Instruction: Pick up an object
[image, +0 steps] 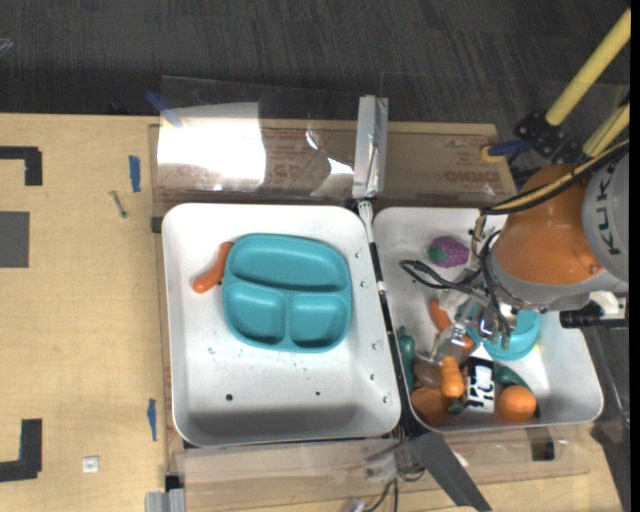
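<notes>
We see the gripper (462, 338) low in the right bin (580, 395) among orange toys (517, 402); its jaws' state we cannot tell. A teal divided plate (287, 291) lies in the left bin (190, 330).

Two white bins sit side by side: a left bin (190, 400) and a right bin (575, 395). The left bin holds two things: one teal tray (288, 290) with three compartments, and one orange carrot-like piece (211, 271) touching the tray's left edge. The right bin holds more, partly hidden under the arm: one purple item (449, 251) near the back; four orange pieces, namely a round one (517, 402) at the front, one (428, 402) at the front left, one (452, 378) just beside it, and a small one (440, 312) farther back; one black-and-white item (480, 385); and one dark green piece (406, 350) along the left wall. Other pieces under the arm cannot be counted.
</notes>
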